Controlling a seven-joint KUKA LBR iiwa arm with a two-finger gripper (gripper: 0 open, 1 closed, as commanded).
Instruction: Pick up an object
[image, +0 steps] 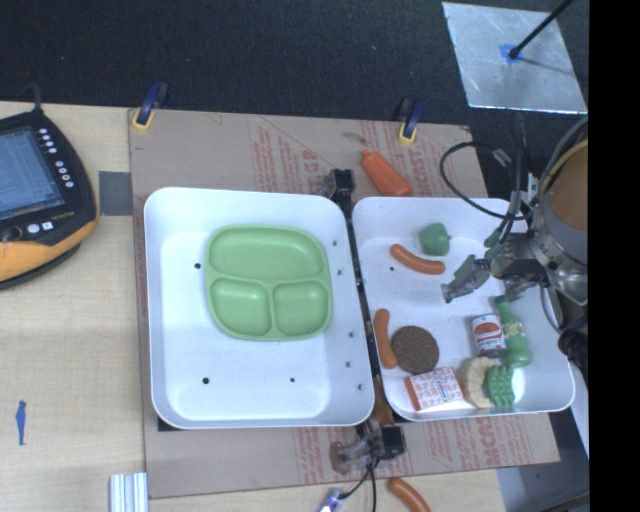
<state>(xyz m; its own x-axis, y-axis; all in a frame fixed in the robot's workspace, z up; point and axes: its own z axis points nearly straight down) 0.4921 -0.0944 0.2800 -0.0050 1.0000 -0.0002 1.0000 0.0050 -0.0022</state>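
Observation:
My gripper (464, 279) hangs over the right side of the right bin (400, 215), reaching in from the right, open with nothing between its fingers. Left of it lies an orange hot dog (417, 261), with a small green piece (434, 238) above that. A round brown patty (414, 348) and a thin sausage (384, 338) lie nearer the front. A red and white can (487, 334) and a green bottle (514, 338) sit just below the gripper. A red and white carton (433, 388), a pale item (474, 378) and a green item (500, 385) fill the front right corner.
The left bin (180, 380) holds a green divided plate (268, 282). An orange carrot-like toy (385, 173) lies outside the bins at the back, and another sausage (410, 493) lies in front. A control pendant (40, 195) rests at the far left. Cables run beside the arm.

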